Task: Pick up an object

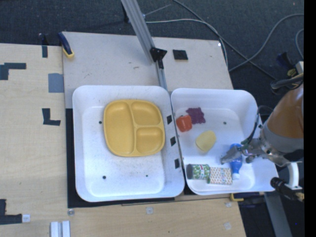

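Where the claw (232,157) hangs, a blue object (236,166) lies just beneath.

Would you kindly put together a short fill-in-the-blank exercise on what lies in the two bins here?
1. The yellow divided plate lies in the ____ bin.
2. The orange object sits directly beside the ____ object.
3. The gripper is over the right bin, at the ____ object.
4. The plate has ____ compartments.

Missing words: left; purple; blue; three
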Controlling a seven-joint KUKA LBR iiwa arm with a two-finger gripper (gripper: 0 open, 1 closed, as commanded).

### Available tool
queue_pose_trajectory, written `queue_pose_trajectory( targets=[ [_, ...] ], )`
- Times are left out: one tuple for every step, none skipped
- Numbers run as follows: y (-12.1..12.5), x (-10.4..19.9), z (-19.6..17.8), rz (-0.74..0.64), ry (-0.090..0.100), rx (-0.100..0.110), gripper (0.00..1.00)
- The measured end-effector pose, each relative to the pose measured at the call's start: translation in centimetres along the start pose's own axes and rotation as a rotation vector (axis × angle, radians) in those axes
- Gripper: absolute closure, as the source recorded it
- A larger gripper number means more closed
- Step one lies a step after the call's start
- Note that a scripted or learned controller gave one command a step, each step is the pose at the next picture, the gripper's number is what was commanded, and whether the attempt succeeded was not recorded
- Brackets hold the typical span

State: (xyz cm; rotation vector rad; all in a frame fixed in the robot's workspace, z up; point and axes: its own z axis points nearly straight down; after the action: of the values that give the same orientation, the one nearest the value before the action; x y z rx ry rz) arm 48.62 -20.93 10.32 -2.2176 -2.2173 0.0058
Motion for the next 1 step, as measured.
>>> queue_pose_trajectory(
  targets=[
    [0.08,-0.07,1.65,0.000,-0.003,-0.007,0.00]
  ],
)
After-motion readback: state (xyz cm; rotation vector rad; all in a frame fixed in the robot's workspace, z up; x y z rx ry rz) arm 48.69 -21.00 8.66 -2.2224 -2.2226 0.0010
